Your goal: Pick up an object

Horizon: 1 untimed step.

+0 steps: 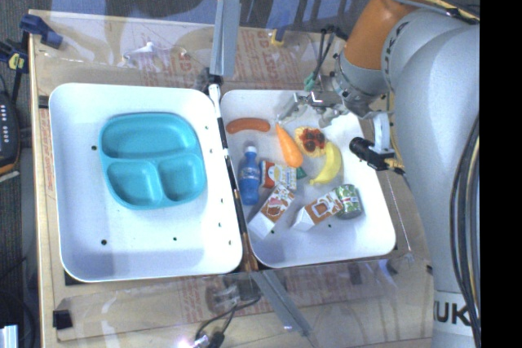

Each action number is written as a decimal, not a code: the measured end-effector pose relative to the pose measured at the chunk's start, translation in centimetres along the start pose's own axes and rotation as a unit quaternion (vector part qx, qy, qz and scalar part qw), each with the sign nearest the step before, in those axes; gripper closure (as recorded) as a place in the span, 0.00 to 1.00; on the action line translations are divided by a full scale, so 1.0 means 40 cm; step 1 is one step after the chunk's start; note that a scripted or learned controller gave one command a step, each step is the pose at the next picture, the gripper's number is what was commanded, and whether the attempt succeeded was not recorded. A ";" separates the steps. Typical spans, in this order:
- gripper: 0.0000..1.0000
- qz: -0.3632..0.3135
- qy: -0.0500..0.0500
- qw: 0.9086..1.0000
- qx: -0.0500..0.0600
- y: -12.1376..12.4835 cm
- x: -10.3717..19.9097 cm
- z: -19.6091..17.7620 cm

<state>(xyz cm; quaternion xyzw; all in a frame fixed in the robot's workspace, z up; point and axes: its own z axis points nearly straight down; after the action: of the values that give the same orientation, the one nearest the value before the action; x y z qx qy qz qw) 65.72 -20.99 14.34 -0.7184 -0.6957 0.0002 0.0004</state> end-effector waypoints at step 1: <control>0.00 -0.021 0.000 1.000 0.001 -0.046 0.091 0.130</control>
<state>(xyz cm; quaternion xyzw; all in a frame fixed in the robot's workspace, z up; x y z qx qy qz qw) 64.00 -17.29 9.14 -0.7036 -0.7106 0.0010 0.0013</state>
